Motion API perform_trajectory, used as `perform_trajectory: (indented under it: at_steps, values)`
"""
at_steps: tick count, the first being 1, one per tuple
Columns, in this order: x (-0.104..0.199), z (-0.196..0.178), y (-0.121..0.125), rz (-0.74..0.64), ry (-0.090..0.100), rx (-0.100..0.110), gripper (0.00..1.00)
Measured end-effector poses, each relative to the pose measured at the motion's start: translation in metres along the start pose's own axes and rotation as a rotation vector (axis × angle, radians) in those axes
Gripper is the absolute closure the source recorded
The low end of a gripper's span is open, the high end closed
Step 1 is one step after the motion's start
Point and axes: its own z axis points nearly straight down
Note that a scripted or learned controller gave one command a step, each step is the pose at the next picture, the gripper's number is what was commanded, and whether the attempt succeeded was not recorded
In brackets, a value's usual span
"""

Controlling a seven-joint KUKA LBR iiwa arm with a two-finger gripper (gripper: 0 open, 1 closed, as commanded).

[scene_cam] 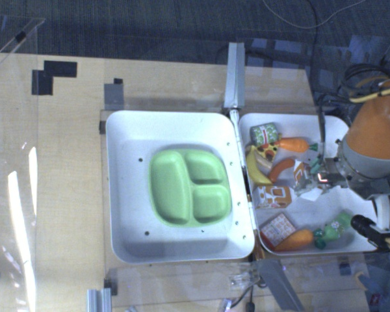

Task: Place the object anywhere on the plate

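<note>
A green plate point(188, 187) with three compartments lies in the left white bin point(127, 233). The right bin point(331, 123) holds several toy foods: a banana point(255, 166), a carrot point(292, 145), a green carton point(264, 134), a sausage-like piece point(281, 168), a printed box point(273, 197), a waffle-like square point(277, 227), an orange piece point(295, 240) and a green vegetable point(329, 231). My gripper point(314, 176) is low in the right bin, among the items near its middle. The arm's orange band point(376, 132) rises at the right edge.
A metal divider rail point(234, 77) runs between the bins at the back. Black markers point(52, 73) sit on the wooden bench at the far left. A cable point(299, 12) loops on the floor behind. A clear panel edge point(13, 44) stands at the left.
</note>
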Motion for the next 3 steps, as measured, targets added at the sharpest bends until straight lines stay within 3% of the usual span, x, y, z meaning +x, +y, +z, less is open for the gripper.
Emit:
perform_trajectory:
  at_steps: [1,2,3]
  values:
    - [0.108,-0.011,-0.012,-0.002,-0.001,0.001,1.0]
    - [0.179,-0.013,0.053,-0.177,-0.002,0.003,1.0]
    - [0.179,-0.013,0.053,-0.177,-0.002,0.002,0.0]
